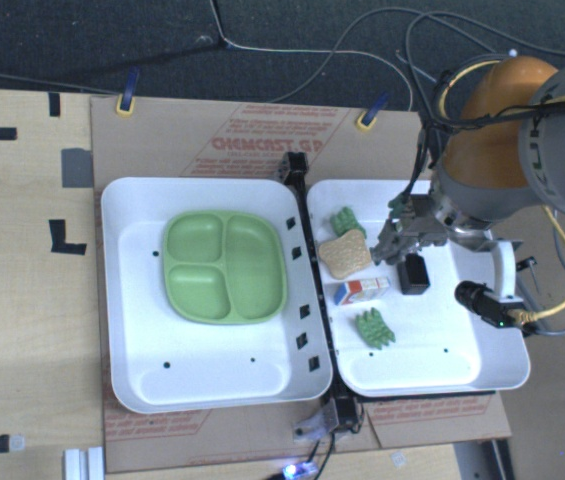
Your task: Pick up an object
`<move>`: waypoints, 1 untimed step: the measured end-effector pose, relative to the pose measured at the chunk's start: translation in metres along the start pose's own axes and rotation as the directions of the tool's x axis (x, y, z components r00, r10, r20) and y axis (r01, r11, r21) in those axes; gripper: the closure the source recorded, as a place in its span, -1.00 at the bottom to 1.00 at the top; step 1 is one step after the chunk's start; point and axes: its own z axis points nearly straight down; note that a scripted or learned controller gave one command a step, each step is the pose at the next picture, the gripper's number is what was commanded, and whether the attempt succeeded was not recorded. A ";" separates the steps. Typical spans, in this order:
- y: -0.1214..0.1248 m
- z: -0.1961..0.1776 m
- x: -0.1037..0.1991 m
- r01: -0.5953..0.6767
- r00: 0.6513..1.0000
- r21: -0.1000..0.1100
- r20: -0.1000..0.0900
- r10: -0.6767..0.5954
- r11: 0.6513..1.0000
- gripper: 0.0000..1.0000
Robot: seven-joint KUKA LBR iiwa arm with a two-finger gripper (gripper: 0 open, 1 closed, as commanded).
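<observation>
Meanwhile, the grey arm's hand (pixel 394 240), its grip state impossible to tell, is hovering beside the tan round sponge-like slice (pixel 345 255) in the right white bin (pixel 462 373), apparently approaching; descending onto it comes next.

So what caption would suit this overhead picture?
Arm reaching into right bin of small items; green plate in left bin.

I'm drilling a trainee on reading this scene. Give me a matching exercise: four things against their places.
Things:
1. green divided plate
2. tan sponge-like block
3. small red and white carton
4. gripper

Places:
A. right bin, just below the tan block
B. at the tan block's right edge
C. left bin
D. right bin, near the divider, upper part

Pairs: 1-C, 2-D, 3-A, 4-B
</observation>
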 end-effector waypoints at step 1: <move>0.003 -0.008 0.052 0.001 1.000 -0.001 0.000 -0.001 1.000 1.00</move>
